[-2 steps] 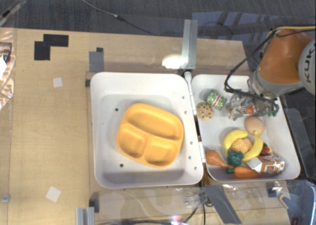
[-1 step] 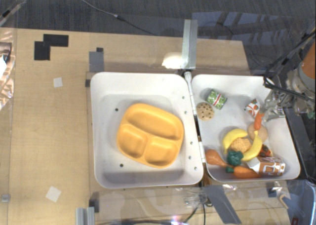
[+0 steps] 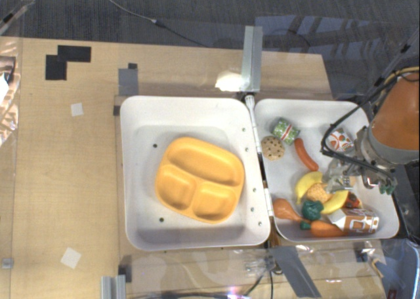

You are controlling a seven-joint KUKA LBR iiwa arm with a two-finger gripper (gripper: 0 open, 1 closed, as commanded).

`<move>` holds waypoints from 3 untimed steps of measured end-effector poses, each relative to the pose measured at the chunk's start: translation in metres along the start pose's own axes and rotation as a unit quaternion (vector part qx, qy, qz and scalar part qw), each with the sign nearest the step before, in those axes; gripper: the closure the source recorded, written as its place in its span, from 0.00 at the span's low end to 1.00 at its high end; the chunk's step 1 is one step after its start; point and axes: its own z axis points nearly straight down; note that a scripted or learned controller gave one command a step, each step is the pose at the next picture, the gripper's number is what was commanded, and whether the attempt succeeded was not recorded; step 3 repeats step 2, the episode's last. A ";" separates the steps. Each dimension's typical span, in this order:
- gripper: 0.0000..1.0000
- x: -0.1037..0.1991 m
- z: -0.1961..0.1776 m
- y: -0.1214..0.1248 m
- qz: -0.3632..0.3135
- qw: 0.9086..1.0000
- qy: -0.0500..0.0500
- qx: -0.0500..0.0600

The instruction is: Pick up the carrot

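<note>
The carrot [image 3: 325,229], orange with a small green tip at its left end, lies along the front wall of the right bin [image 3: 289,113]. My gripper [image 3: 337,178] hangs over the middle right of that bin, above the banana [image 3: 314,185] and behind the carrot. The arm's orange band [image 3: 396,120] is at the right edge, and the gripper is apart from the carrot.
Around the carrot lie a green broccoli piece [image 3: 312,210], a drumstick [image 3: 285,209] and an orange-white can [image 3: 359,223]. Farther back are a sausage [image 3: 305,154], a cookie [image 3: 273,148], a green can [image 3: 285,130] and another can [image 3: 340,140]. The left bin [image 3: 134,160] holds a yellow divided plate [image 3: 199,178].
</note>
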 end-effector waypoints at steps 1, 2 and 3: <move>1.00 0.038 -0.003 0.021 0.045 0.999 -0.002 0.001; 1.00 -0.008 0.000 0.064 0.227 0.974 -0.003 0.000; 1.00 -0.008 0.000 0.064 0.227 0.974 -0.003 0.000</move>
